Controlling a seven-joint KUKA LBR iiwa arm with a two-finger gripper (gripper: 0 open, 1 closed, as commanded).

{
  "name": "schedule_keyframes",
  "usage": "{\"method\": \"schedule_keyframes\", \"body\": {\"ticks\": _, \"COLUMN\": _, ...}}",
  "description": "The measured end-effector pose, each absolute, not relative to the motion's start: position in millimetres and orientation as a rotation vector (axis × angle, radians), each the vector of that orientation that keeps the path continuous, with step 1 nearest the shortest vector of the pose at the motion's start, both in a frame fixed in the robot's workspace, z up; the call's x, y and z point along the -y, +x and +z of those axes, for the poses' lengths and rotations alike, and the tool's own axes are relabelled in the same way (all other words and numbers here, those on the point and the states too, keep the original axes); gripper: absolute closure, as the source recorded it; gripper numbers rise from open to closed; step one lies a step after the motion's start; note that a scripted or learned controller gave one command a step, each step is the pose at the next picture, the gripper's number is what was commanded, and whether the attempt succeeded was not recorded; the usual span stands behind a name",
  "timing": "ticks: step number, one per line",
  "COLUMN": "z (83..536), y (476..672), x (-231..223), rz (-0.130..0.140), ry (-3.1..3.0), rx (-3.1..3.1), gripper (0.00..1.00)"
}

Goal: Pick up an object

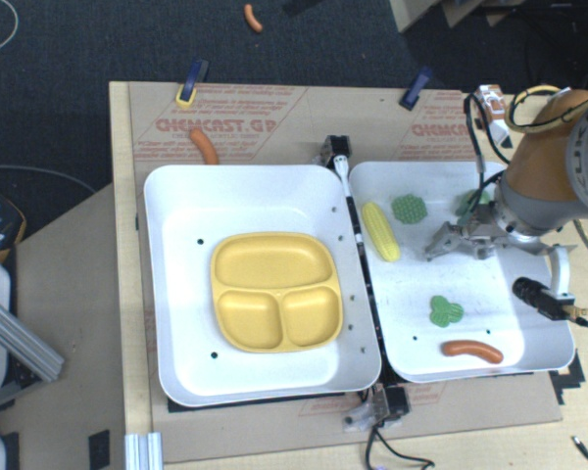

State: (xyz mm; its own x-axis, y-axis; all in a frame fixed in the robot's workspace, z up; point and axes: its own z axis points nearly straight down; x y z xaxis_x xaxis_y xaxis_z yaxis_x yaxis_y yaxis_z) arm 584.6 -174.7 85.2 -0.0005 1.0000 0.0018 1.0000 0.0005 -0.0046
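Note:
The right bin [409, 284] holds a yellow corn cob [380, 230] near its left wall and a round green piece [408, 209] just behind the cob. A green broccoli-like piece [446, 311] and an orange sausage [472, 351] lie toward the front. My gripper [461, 241] hangs low over the middle of this bin, right of the corn cob and above the broccoli-like piece. Another green item [467, 203] peeks out just behind the gripper, partly hidden by it. Nothing is visibly held.
The left bin [167, 262] holds a yellow three-compartment tray [274, 290]. A stray orange sausage [205, 146] lies on the board behind the left bin. Blue clamps [190, 83] [416, 87] sit on the board's far edge. The arm and its cables [544, 164] cover the right bin's back right corner.

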Motion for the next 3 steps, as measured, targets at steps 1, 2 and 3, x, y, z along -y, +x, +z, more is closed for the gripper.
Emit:
{"method": "schedule_keyframes", "body": {"ticks": 1, "z": 98.8, "y": 585.7, "x": 175.7, "rz": -0.001, "ry": -2.223, "rx": 2.221, "gripper": 1.0}}
{"method": "schedule_keyframes", "body": {"ticks": 2, "z": 145.2, "y": 589.5, "x": 183.9, "rz": -0.003, "ry": -2.227, "rx": 2.224, "gripper": 1.0}}
{"method": "schedule_keyframes", "body": {"ticks": 3, "z": 200.4, "y": 586.9, "x": 193.7, "rz": -0.005, "ry": -2.228, "rx": 2.227, "gripper": 1.0}}
